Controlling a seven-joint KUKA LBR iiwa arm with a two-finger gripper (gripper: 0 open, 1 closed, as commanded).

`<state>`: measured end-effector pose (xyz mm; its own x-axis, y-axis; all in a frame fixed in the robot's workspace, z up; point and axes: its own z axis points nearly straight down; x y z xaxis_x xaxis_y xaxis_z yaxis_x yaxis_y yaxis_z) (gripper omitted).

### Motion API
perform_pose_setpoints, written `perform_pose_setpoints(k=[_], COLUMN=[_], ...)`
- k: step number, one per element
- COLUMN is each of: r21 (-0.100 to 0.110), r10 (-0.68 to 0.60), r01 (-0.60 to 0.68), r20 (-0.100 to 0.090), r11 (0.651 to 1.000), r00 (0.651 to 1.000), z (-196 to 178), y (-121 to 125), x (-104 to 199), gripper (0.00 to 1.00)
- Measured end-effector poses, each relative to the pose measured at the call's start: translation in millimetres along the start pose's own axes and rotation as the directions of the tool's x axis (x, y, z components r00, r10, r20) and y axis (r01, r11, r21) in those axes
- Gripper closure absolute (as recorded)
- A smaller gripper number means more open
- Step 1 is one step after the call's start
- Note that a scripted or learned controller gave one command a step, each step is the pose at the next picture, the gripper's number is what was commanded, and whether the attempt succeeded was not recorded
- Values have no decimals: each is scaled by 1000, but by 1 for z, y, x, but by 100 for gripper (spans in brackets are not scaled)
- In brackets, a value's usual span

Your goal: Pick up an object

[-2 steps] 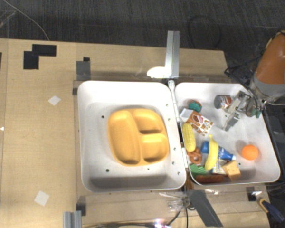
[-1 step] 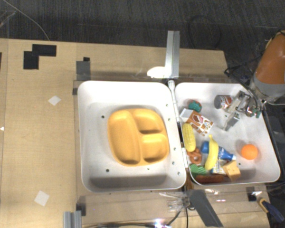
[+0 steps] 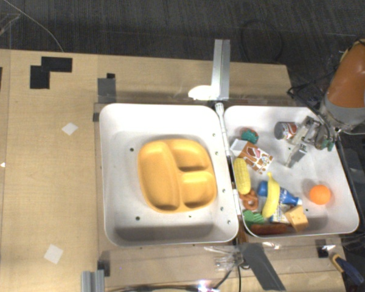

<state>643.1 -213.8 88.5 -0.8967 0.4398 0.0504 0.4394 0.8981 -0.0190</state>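
Hovering over the upper right part of the right bin [image 3: 347, 224], the pincer [image 3: 299, 152] hangs with its fingers spread and nothing between them; one slim finger slants down toward the bin floor, apart from every object. By my judgement this is the approach step, with no thing yet chosen or grasped.

Closest to the pincer, just to its upper left, lies a small grey can [image 3: 285, 130]. A little further to its left sits a patterned snack packet [image 3: 255, 158], with a small green-and-red toy [image 3: 249, 135] above it. Below and to the right of the pincer, alone on bare floor, rests an orange ball [image 3: 320, 194]. Further down and left lies a crowded heap: a corn cob [image 3: 242, 175], a banana [image 3: 270, 197], a blue piece [image 3: 288, 198] and a tan block [image 3: 297, 219].

Farthest away, across the divider, the left bin [image 3: 115, 163] carries a yellow divided tray [image 3: 175, 174].

The next move calls for settling on a target, centring the spread fingers over it, descending and closing. The ball is well isolated but may roll; the can is nearest.
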Motion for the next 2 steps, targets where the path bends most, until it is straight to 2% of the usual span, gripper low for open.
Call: perform_pose_setpoints(k=[1,2], r21=[-30,-23], r10=[99,11], r01=[-97,-9], r20=[71,65], r11=[995,1000], r00=[993,998], z=[-119,-176], y=[4,3], x=[21,16], gripper=[0,0])
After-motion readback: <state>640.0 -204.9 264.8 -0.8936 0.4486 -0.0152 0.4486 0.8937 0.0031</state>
